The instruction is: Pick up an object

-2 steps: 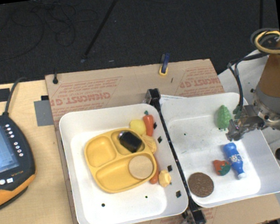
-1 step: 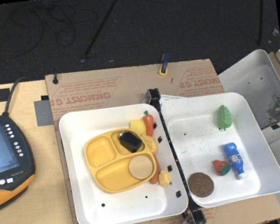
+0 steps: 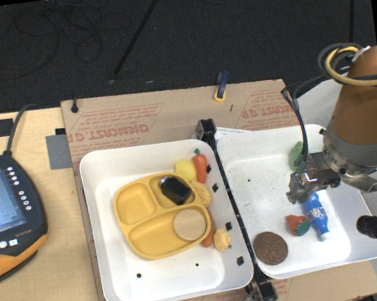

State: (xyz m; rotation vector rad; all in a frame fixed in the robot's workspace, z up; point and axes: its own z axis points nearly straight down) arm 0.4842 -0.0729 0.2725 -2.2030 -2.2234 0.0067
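In the right bin (image 3: 261, 171) lie a brown round disc (image 3: 270, 247) near the front, a small red and green toy (image 3: 298, 224), a blue bottle-like object (image 3: 317, 216) and a green item (image 3: 296, 154) partly hidden by the arm. My gripper (image 3: 302, 186) hangs low over the right bin, just above the blue object's upper end and left of the orange-banded wrist. I cannot make out how its tips stand.
The left bin (image 3: 113, 261) holds a yellow divided tray (image 3: 138, 212) with a black object (image 3: 176, 190) and a tan disc (image 3: 190, 225), plus toy foods (image 3: 200, 165) along its right side. A tablet (image 3: 2, 211) rests at the far left.
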